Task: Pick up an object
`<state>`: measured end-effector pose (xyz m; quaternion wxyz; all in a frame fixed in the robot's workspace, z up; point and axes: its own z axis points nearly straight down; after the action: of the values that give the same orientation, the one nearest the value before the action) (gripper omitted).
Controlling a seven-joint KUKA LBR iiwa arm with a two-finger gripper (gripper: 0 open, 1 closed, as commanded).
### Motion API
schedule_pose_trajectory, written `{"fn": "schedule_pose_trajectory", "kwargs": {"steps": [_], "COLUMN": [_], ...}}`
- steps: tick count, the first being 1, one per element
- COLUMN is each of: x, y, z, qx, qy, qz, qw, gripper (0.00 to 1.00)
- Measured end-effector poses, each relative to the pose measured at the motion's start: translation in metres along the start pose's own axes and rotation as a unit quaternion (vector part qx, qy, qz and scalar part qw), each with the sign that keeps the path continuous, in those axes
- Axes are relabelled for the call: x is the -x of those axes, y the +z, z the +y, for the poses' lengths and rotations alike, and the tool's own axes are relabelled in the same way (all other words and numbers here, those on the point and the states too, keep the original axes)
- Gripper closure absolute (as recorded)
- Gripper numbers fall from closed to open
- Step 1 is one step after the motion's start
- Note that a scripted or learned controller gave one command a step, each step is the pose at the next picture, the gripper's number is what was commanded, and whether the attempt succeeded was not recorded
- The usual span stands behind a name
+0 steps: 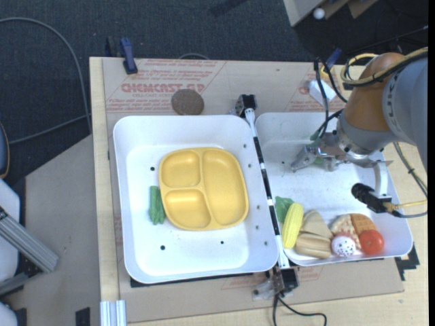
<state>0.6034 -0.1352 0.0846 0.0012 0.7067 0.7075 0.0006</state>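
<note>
My gripper [317, 161] hangs low over the upper middle of the right bin [285, 131], above bare white floor. Its fingers stand spread apart with nothing between them. The loose objects lie in a row along that bin's near edge, well below the gripper: a yellow corn cob [292, 224] with a green leaf [282, 204], a beige wedge [314, 235], a white dotted ball [344, 246], a red tomato [371, 242] and an orange-brown piece [355, 223].
The left bin [136, 148] holds a yellow divided plate [202, 187] with a green pea pod [156, 205] beside its left rim. A brown disc [187, 102] lies on the cardboard behind the bins. A rail of clips [262, 175] separates the bins.
</note>
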Motion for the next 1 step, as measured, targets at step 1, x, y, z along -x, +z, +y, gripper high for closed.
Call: {"fn": "schedule_pose_trajectory", "kwargs": {"steps": [1], "x": [0.0049], "y": [-0.038], "z": [0.0508], "qx": [0.0], "qy": [0.0], "qz": [0.0], "qw": [1.0], "gripper": [0.0]}}
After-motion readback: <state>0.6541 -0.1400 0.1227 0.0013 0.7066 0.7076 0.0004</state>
